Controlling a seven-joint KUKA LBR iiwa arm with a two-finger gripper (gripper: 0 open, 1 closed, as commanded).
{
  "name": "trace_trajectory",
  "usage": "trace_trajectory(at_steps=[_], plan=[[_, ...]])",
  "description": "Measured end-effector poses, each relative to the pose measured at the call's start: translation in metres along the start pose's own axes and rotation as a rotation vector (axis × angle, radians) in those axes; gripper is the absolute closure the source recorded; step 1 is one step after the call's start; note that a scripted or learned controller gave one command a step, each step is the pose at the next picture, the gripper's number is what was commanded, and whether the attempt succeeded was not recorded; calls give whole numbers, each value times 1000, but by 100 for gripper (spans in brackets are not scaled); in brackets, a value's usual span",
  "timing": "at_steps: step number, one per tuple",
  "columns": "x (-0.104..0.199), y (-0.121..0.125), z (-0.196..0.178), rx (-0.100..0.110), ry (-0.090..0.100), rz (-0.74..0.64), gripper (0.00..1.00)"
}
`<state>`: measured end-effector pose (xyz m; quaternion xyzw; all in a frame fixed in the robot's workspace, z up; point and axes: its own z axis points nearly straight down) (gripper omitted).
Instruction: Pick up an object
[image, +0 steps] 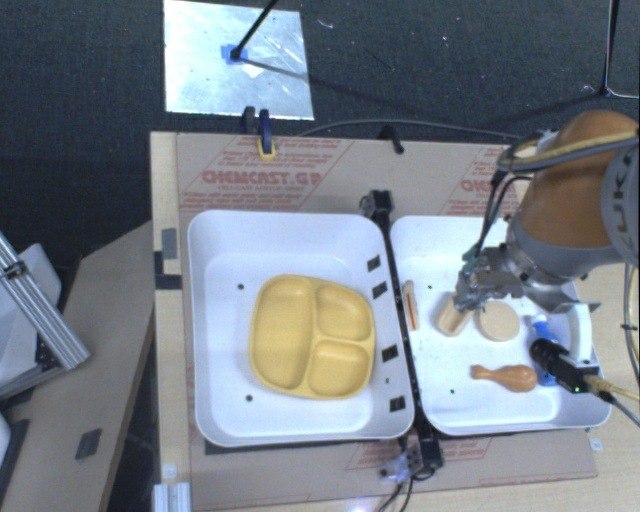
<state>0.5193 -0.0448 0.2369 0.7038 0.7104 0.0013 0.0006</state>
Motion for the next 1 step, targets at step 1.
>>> trace_trajectory(at_steps=[1], plan=[[48, 9, -4, 0, 1, 0, 100]])
